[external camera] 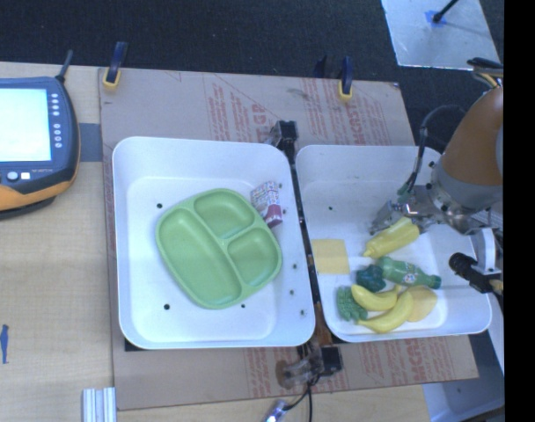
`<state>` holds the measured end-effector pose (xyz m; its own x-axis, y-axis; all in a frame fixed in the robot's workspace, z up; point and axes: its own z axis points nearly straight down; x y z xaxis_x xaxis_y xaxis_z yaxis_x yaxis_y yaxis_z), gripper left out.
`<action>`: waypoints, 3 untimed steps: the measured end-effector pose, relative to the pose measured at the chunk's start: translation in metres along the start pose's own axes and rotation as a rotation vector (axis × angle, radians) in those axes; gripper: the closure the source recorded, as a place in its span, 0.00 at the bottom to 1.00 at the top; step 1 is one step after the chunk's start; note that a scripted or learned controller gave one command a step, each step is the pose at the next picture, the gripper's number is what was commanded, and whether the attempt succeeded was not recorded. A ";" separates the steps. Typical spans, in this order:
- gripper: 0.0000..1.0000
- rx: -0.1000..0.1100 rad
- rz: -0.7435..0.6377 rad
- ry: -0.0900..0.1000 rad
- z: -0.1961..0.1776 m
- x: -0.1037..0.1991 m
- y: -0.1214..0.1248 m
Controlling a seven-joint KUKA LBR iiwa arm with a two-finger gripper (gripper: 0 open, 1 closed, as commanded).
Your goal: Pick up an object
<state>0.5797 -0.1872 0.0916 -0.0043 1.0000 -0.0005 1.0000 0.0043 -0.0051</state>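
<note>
The gripper [406,211] sits low in the right bin [355,170], toward the frame's right edge, hanging from the grey arm with its orange band. How far it is spread I cannot tell; the metal parts blur together there. Just below and left of it lies a yellow bottle-shaped object [392,239], its upper right end touching or nearly touching the gripper's tip. Its long axis runs on a slant, from lower left up to upper right, with the narrower end pointing toward the gripper. Nothing is clearly seated between the gripping parts, so I judge the pick as not yet made; the coming move likely depends on lining up across that slanted axis.

Farther out, toward the bin's lower edge, a green bottle [406,274] lies nearly level, beside a banana [384,310] and a dark green toy [348,304]. A pale yellow square [330,257] rests near the bin's left wall. The left bin [135,161] holds a green divided plate [219,248] and a small wrapped packet [268,201].
</note>
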 end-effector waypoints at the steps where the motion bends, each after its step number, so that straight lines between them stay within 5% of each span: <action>1: 0.00 0.000 -0.002 0.001 0.000 0.040 -0.032; 2: 0.00 -0.003 0.001 0.001 -0.006 0.043 0.036; 3: 0.00 -0.005 0.002 0.000 -0.054 -0.022 0.076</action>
<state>0.6565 -0.2092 0.1447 -0.0019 1.0000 -0.0007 1.0000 0.0019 -0.0006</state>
